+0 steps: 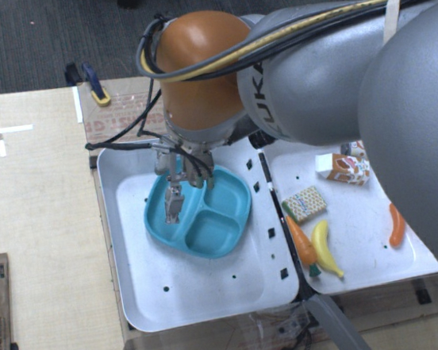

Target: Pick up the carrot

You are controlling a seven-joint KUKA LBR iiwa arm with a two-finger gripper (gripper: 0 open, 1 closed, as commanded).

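The carrot (299, 240) is orange with a green stub and lies in the right bin (375, 270) along its left wall, beside a yellow banana (325, 251). My gripper (183, 192) hangs under the orange wrist band over the left bin (196, 301), above the left side of a blue divided plate (211, 235). It is well to the left of the carrot, with the wall between the bins in between. Nothing can be seen held in it.
The right bin also holds a speckled sponge-like block (304, 203), a small carton (346, 168) and another orange item (396, 227) at its right side. The big grey arm covers the upper right. A wooden bench top (35, 234) lies to the left.
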